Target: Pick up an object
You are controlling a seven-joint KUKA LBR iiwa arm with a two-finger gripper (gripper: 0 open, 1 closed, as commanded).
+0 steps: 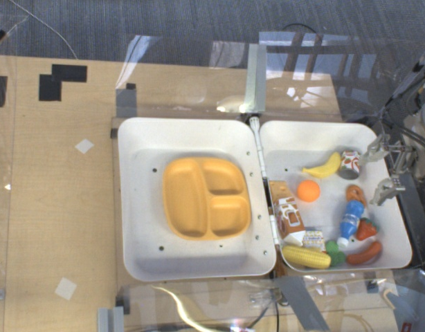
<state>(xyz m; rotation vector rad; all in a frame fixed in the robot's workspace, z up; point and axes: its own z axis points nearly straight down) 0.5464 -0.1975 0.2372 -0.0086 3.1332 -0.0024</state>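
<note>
The right bin holds several toy items. A yellow banana lies next to a small red-and-white can. Below them are an orange ball, a blue bottle, an orange-brown carton, a corn cob, a red pepper and a brown sausage. My gripper hangs at the bin's right rim, just right of the can and above the bottle. It is open, with nothing between its fingers.
The left bin holds a yellow divided plate. A metal divider stands behind the seam between the bins. Cables and the arm's body crowd the far right edge.
</note>
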